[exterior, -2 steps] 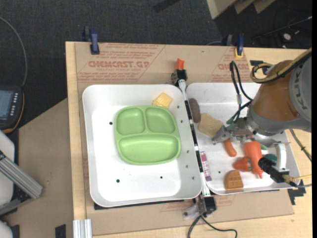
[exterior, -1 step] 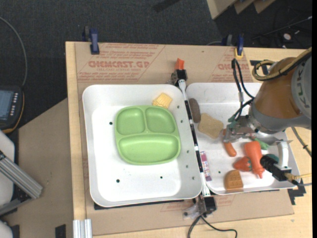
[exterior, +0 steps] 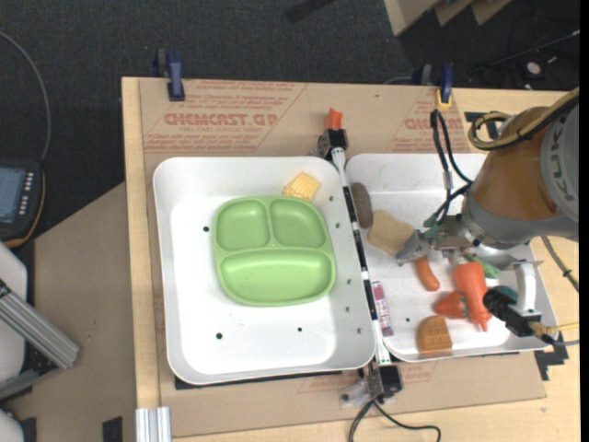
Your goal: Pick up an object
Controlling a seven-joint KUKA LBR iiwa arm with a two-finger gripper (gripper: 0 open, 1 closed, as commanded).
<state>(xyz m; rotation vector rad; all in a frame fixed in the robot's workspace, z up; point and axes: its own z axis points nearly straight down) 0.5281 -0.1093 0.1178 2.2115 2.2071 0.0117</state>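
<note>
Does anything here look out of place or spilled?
Nothing looks spilled or damaged. The green divided plate lies flat in the left bin, a yellow piece beside it. The toy foods lie loose in the right bin.

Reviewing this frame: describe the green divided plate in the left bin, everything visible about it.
The green divided plate is pale green and looks like smooth plastic, a rounded rectangle with raised ridges splitting it into three compartments: two smaller ones at the far side, one wide one nearer the camera. All three look bare. It lies flat, right side up, about mid-floor in the left bin. A yellow toy piece sits just beyond its far edge.
</note>
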